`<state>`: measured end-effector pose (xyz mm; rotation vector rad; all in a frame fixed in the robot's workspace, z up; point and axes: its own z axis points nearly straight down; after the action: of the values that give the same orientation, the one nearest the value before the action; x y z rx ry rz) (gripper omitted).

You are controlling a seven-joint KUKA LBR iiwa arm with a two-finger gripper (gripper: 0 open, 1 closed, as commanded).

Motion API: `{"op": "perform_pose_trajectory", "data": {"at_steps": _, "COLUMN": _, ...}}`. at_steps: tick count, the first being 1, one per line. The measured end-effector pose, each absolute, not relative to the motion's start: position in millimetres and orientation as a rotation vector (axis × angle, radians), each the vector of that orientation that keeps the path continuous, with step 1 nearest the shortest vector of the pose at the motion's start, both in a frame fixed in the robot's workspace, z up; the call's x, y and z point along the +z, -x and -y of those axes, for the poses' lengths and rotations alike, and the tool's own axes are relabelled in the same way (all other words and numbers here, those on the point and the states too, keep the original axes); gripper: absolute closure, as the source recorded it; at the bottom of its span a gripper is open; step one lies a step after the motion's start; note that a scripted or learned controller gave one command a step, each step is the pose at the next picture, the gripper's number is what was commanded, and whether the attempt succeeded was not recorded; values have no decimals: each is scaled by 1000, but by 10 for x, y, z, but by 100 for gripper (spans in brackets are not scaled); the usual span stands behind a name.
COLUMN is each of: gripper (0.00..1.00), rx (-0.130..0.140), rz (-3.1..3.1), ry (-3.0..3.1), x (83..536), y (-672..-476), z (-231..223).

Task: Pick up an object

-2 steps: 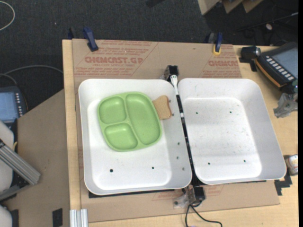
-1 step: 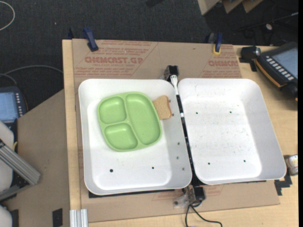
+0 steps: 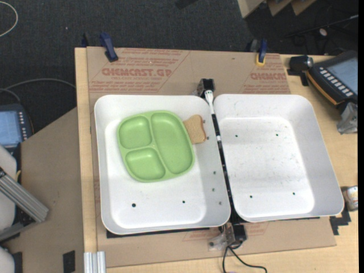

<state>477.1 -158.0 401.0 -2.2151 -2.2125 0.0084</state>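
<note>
Two shallow white bins sit side by side on my bench. In the left bin (image 3: 114,203) lies a green divided plate (image 3: 155,145) with three compartments, in the far half of the bin. Touching its right rim is a small tan piece that looks like a slice of toast (image 3: 195,129), lying flat close to the bin's right wall. The right bin (image 3: 318,152) has only small dark specks on its floor.

Under both bins lies a brown cardboard sheet (image 3: 142,67) printed in red; I can read "CHEMCAST" on the far left part, and a similar red print repeats on the far right, partly cut off. Blue clamps (image 3: 108,46) pin its far edge. A tablet-like screen device (image 3: 341,78) rests far right of the bench.
</note>
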Motion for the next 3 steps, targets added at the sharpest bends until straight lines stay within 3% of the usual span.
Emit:
{"op": "perform_pose_trajectory", "data": {"at_steps": 1, "gripper": 100, "rx": -4, "rz": 2226, "ry": 2233, "x": 4715, "y": -5016, "z": 2087}}
{"op": "perform_pose_trajectory", "data": {"at_steps": 2, "gripper": 100, "rx": 5, "rz": 2218, "ry": 2214, "x": 3971, "y": -4782, "z": 1734}}
{"op": "perform_pose_trajectory", "data": {"at_steps": 3, "gripper": 100, "rx": 0, "rz": 2223, "ry": 2230, "x": 4146, "y": -4991, "z": 2269}}
